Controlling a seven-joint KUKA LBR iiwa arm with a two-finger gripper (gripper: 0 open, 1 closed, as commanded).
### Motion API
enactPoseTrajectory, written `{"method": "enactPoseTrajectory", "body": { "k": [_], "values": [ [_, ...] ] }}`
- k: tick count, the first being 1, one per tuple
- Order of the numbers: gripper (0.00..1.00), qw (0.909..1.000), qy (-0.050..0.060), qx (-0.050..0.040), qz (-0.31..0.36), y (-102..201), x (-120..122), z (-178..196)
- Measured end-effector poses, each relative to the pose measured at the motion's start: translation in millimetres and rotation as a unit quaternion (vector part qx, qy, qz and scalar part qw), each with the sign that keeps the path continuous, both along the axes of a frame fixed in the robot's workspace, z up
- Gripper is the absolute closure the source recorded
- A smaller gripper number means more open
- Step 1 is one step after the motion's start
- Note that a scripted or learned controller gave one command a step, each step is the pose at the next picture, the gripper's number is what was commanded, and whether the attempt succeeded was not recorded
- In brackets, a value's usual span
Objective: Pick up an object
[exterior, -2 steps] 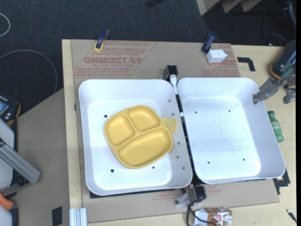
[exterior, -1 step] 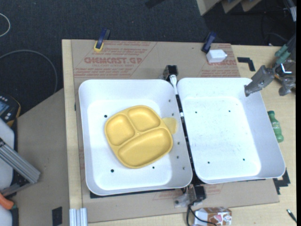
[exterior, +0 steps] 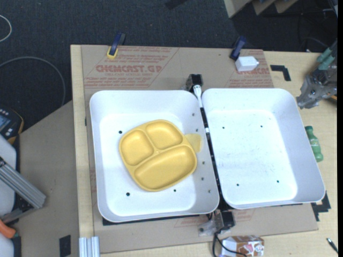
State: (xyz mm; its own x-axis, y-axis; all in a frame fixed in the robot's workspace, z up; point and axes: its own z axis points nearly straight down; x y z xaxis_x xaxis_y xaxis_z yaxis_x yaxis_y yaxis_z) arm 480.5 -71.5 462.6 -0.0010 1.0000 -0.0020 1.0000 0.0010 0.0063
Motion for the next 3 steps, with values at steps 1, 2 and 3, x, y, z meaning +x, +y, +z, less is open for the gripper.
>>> {"method": "enactPoseTrajectory", "body": {
  "k": [1, 2, 3],
  "values": [
    [1.0, 1.0, 0.007, 0.0016, 0.001, 28, -1, -99],
    [1.0, 1.0, 0.006, 0.0022, 0.004, 100, -1, -119],
    [1.0, 1.0, 0.0, 0.0017, 0.002, 133, -1, -64]
  ]
}}
